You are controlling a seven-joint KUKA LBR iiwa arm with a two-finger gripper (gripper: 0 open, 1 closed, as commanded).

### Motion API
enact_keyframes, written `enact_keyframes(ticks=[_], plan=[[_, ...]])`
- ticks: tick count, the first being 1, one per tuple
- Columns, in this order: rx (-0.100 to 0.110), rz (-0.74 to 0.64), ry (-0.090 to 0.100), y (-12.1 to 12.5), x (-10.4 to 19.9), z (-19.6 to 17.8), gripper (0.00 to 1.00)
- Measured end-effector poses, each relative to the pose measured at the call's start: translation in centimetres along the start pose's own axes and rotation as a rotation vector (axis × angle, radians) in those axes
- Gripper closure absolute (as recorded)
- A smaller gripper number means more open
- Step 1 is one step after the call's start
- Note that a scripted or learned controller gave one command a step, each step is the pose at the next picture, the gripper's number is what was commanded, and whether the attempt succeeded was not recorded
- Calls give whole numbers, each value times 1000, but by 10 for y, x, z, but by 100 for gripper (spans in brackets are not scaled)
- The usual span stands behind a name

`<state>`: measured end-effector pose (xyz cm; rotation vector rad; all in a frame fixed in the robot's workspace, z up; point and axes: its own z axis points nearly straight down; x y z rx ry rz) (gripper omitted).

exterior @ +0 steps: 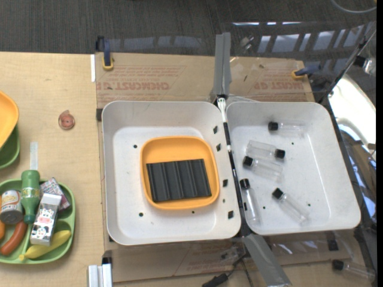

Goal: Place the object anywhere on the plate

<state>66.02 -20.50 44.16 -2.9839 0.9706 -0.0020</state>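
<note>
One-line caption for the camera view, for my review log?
Dark ribbed block lies on the orange plate in the left bin; clear black-capped vials lie scattered in the right bin.

Two bins side by side on the surface [48, 76].
We see a plate [179, 172] in the left bin [119, 160] bearing a ridged block [179, 180]; vials [263, 157] lie scattered in the right bin [335, 178].
</note>
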Motion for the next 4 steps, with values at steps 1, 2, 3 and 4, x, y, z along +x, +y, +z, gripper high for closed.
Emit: enact_keyframes(ticks=[1,2,3,4], plan=[[1,-412,-2,11,8,1,100],[3,-432,-1,12,9,1,100],[2,-430,-4,51,-44,84,100],[3,-429,-2,13,9,31,100]])
